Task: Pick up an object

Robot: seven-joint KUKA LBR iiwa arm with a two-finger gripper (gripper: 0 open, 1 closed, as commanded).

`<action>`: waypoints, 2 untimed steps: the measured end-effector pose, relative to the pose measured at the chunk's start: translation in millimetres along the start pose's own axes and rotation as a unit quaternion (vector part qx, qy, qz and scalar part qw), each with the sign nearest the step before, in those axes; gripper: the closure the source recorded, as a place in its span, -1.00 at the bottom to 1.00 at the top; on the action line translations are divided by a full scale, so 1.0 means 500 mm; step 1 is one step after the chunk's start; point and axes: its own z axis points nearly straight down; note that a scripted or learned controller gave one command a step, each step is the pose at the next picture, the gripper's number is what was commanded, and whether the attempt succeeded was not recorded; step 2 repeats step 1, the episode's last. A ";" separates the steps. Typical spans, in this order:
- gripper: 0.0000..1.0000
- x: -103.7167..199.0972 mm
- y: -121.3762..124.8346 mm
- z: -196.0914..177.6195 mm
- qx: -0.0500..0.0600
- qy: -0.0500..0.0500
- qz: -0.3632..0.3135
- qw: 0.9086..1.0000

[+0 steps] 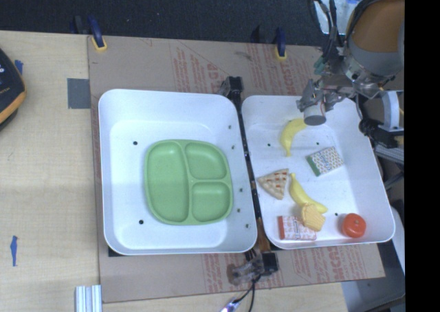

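Two white bins: the left bin (117, 166) holds a green divided plate (187, 181); the right bin (364, 166) holds toy food, a yellow banana (291, 133) just beside the gripper (314, 115).

Green plate (187, 181), yellow bananas (292, 133), red tomato (353, 225), white bins (110, 166).

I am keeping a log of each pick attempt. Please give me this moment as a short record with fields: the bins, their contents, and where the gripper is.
left bin: holds a green divided plate
right bin: two bananas, sandwich wedge, green patterned block, red tomato, yellow piece, red-and-white packet
gripper: above the right bin's far end, next to the upper banana
held object: none visible
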 end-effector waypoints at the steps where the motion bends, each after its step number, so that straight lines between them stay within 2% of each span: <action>1: 1.00 0.118 -0.071 0.032 0.002 -0.001 -0.001 1.000; 2: 1.00 0.118 -0.071 0.032 0.002 -0.001 -0.001 1.000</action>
